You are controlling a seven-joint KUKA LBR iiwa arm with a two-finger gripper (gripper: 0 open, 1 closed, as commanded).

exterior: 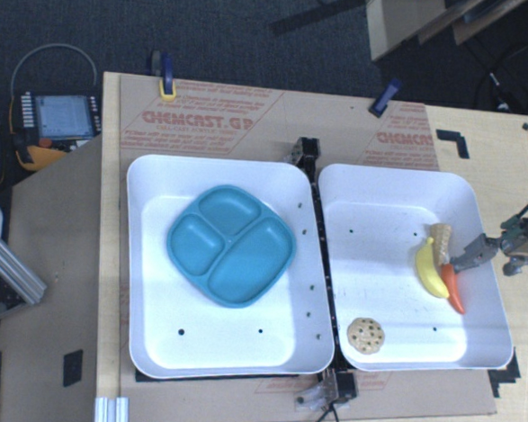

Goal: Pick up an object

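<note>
From the overhead camera, two shallow white bins sat side by side on the tabletop, which was covered with brown printed board. The left bin held a blue divided plate, lying flat a little above the bin's middle, with three compartments showing.

The right bin held the small items. A yellow banana lay near the bin's right wall, with a pale tan piece touching its upper end and an orange carrot just beside its lower right side. A round cookie with dark spots rested well apart from them, near the bin's lower left corner.

The gripper reached in from the right edge, low over the right wall of the right bin. One dark finger pointed toward the banana and carrot, its tip just beside them. Whether the fingers were spread or pressed together could not be told, and nothing was seen between them.
</note>
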